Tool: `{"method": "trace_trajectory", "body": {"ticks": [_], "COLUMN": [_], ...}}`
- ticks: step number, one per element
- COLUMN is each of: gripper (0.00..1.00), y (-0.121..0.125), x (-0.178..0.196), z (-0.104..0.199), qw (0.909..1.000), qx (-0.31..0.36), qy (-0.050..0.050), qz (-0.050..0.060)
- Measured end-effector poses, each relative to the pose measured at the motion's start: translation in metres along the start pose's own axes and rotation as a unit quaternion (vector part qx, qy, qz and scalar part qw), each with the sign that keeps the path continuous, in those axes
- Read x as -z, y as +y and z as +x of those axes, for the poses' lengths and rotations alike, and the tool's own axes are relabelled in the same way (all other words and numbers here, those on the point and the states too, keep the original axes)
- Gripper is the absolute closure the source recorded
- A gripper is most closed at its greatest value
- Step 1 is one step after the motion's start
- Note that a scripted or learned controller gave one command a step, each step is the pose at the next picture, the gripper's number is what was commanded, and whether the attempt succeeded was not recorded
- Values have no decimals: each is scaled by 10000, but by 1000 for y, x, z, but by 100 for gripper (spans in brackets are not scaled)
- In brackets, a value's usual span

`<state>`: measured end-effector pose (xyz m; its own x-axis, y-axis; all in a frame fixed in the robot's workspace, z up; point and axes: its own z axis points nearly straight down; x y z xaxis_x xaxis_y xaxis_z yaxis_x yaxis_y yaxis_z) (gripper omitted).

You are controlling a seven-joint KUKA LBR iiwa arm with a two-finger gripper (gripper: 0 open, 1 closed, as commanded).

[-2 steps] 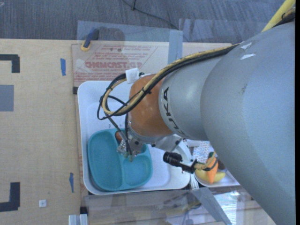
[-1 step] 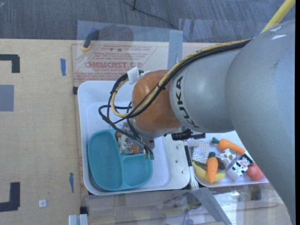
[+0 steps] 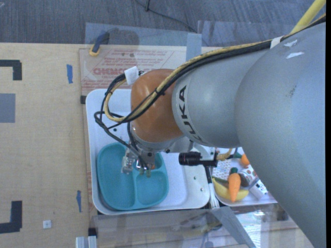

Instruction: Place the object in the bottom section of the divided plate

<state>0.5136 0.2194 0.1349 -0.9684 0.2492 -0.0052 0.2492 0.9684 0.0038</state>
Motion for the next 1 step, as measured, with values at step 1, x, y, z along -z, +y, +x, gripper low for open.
{"method": "trace_trajectory", "body": {"ticks": [1], "gripper": [100], "y": [1], "x": [-37], "z": [20], "qw": [9545], "qx": [2982], "qy": [-88], "qz": [-27]}}
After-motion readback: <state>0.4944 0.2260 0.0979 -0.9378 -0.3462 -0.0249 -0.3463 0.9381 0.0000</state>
